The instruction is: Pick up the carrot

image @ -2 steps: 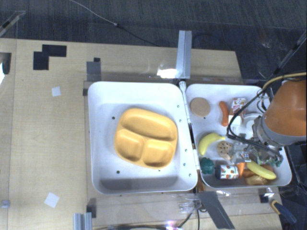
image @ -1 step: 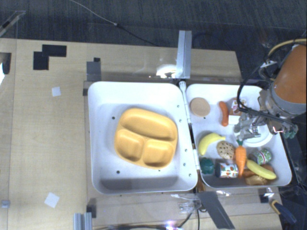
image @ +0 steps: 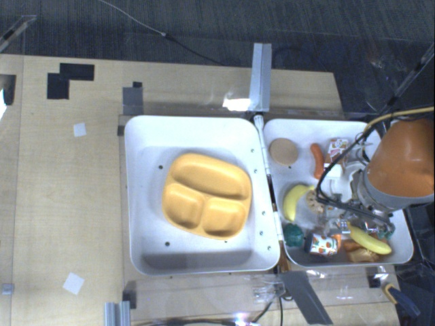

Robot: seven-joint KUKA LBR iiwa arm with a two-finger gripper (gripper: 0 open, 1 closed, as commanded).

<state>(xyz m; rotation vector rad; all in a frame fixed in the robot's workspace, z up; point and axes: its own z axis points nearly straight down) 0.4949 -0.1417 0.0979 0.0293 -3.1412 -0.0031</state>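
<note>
Orange carrot (image: 317, 160), one, lies at 12 o'clock in the right bin (image: 405, 253), beside one brown disc (image: 283, 151). Two bananas (image: 297, 202) there; one yellow tray (image: 206, 195) in the left bin (image: 139, 202). Arm reaches from 3 o'clock; hand (image: 333, 212) low mid-bin, grip unreadable.

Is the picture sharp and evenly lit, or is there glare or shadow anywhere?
In the camera view, a bright glare patch sits on the metal bracket behind the bins; a soft shadow darkens the left bin near its front wall, below the yellow tray; small items in the right bin look soft and slightly blurred.
</note>
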